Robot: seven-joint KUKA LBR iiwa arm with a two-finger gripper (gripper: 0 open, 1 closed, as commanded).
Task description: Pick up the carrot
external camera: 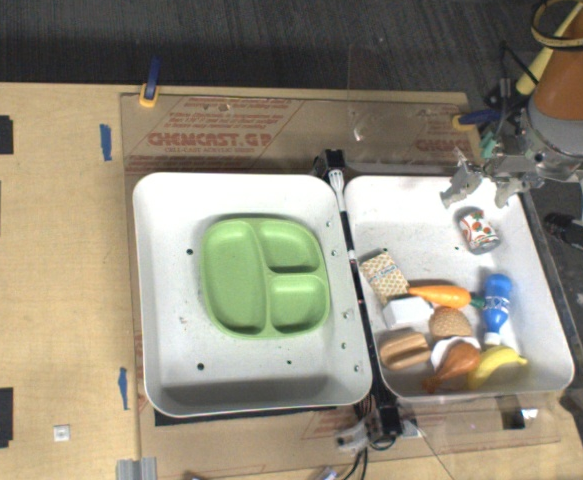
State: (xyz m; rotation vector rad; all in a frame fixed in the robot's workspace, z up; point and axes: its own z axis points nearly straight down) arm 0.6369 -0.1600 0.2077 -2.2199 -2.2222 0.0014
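The orange carrot (439, 294) lies on its side in the right bin (411, 213), in the middle of a cluster of toy foods, with its green tip pointing right toward a blue bottle (496, 303). My gripper (479, 188) hangs over the bin's far right corner, well behind the carrot. Its two grey fingers (460, 184) stand apart with nothing between them. A small red and white can (479, 230) lies just in front of the gripper.
Around the carrot lie a cracker packet (384, 274), a white cup (408, 313), a bread roll (451, 321), a burger (404, 348), a reddish piece (458, 358) and a banana (496, 366). The left bin (171, 218) holds a green divided plate (266, 273).
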